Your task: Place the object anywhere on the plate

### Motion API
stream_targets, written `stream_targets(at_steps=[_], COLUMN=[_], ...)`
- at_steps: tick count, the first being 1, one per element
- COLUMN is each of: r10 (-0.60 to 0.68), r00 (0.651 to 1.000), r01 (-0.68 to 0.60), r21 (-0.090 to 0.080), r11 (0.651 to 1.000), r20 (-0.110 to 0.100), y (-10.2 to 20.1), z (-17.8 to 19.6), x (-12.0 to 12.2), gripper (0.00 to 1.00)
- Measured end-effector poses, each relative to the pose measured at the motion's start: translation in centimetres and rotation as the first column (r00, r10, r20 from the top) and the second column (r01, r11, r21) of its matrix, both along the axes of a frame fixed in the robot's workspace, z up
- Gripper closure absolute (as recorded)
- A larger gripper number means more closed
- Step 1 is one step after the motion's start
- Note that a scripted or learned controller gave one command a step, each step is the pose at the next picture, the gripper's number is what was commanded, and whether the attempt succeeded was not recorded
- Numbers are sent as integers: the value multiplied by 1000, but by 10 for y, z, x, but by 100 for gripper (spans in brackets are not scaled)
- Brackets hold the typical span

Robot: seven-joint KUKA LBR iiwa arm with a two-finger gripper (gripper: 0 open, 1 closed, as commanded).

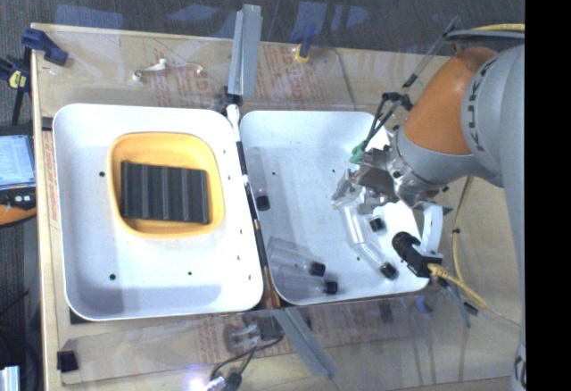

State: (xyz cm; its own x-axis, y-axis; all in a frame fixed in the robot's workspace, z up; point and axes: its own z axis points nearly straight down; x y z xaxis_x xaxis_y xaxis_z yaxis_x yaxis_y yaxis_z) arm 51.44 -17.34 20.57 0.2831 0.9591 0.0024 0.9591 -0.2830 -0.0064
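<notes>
overhead, grey arm's gripper (368,218) low in right bin (294,139), near clear vials (299,266) – likely reaching to pick; grip state unclear. yellow plate (166,148) with dark ridged insert (165,193) waits in left bin (80,273) – well apart.

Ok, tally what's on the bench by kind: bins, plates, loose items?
White bins: 2
Yellow plate: 1
Dark ridged block, on the plate: 1
Clear plastic item, in the right bin: 1
Total: 5
</notes>
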Motion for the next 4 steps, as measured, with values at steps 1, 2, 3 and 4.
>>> stream_targets(at_steps=[1, 2, 3, 4], r10=[262, 299, 450, 654], r00=[965, 954, 893, 757], r01=[-262, -299, -450, -654], r21=[-1, -2, -2, 0], r11=[965, 954, 893, 757], r20=[1, 3, 3, 2], y=[28, 74, 93, 126], z=[-11, 44, 5, -15], x=[9, 47, 127, 112], gripper=[100, 100, 100, 100])
